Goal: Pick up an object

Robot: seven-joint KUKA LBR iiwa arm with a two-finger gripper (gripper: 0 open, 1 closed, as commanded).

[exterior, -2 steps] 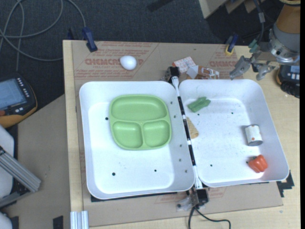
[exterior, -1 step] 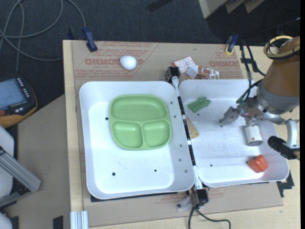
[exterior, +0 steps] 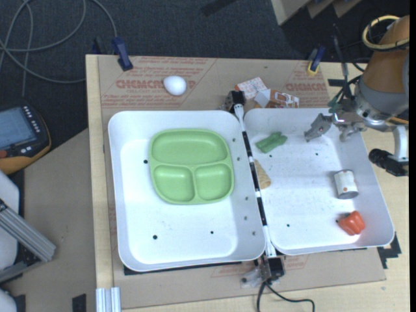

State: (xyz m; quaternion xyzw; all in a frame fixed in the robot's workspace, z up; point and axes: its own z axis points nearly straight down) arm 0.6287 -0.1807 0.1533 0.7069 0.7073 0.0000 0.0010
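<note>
The gripper (exterior: 320, 127) hangs over the far edge of the right bin (exterior: 305, 233), its grey fingers (exterior: 314, 130) slanting down toward the bin floor; whether they are spread or pressed together cannot be told from this angle, and nothing shows between them. The arm (exterior: 383, 77) enters from the right, its orange band above the wrist.

Just to the gripper's left lies a green piece (exterior: 270, 142), flat on the speckled white floor, its long axis tilted, the higher end pointing toward the gripper. Nearer the camera and to the right of the gripper rests a small silver cylinder (exterior: 345, 183), on its side with its long axis running roughly toward and away from the camera, and beyond it toward the near corner an orange object (exterior: 352, 223). A tan piece (exterior: 261, 173) sits against the rim shared by the two bins.

Well to the gripper's left, the left bin (exterior: 130, 194) holds a green divided plate (exterior: 192, 166) (three compartments). Both bins rest on a cardboard sheet (exterior: 143, 77) printed in red, clamped at its far corners, with a white ball (exterior: 174, 84) and crumpled wrappers (exterior: 263, 93) on it. Dark carpet and looped cable (exterior: 58, 25) lie beyond.
</note>
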